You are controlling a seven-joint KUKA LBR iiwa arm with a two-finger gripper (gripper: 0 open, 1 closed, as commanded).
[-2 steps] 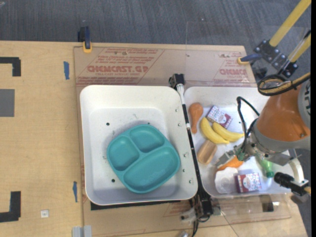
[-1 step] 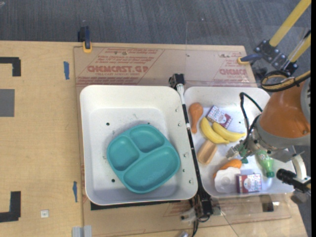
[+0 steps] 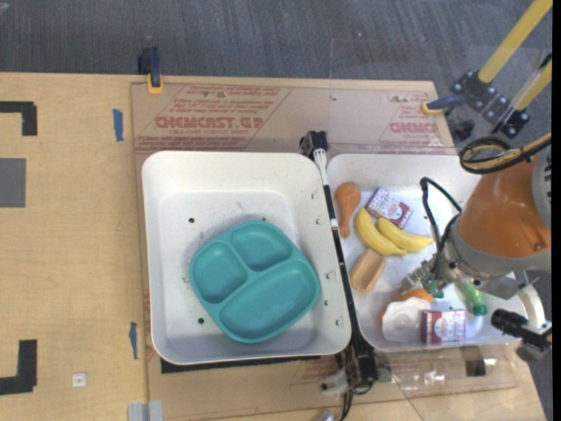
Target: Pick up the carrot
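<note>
**Arm low over the right bin, carrot at the far left corner**

Nearest the camera in the right bin (image 3: 517, 351) lies a white bottle (image 3: 412, 321) with a dark red label, on its side. Just above it the gripper (image 3: 436, 281) hangs over the bin's middle, under the orange band of the arm (image 3: 508, 217); how wide the claw stands, and whether it has hold of anything, cannot be told, as the wrist hides it. A small green piece (image 3: 474, 301) shows just right of the gripper.

Left of the gripper lies a tan roll (image 3: 368, 270), and beyond that a banana (image 3: 390, 235), touching the roll. Further on sits a small red-and-white carton (image 3: 388, 206). The carrot (image 3: 349, 205) lies by the bin's left wall near the far corner, just left of the banana and well apart from the gripper.

The left bin (image 3: 166, 235) holds a teal divided plate (image 3: 254, 279).
</note>
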